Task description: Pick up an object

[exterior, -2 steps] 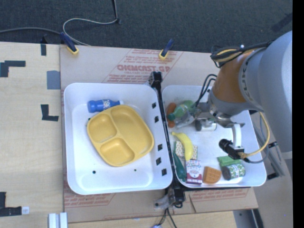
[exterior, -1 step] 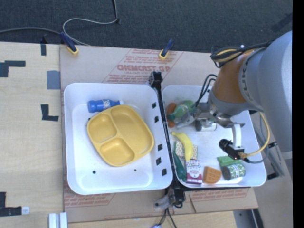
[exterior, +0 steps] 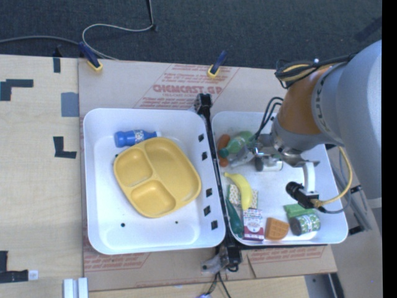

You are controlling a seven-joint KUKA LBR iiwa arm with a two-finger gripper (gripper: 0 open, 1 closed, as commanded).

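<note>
The grey arm with an orange band (exterior: 310, 104) hid the far right corner of the right white bin (exterior: 338, 228); its gripper (exterior: 263, 157) was too blurred to read.

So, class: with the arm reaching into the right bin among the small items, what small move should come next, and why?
Probably a short descent. The gripper sits at the upper left of the right white bin, beside the green and orange items, and nothing shows between its fingers. The yellow banana lies just below it as another option.
</note>
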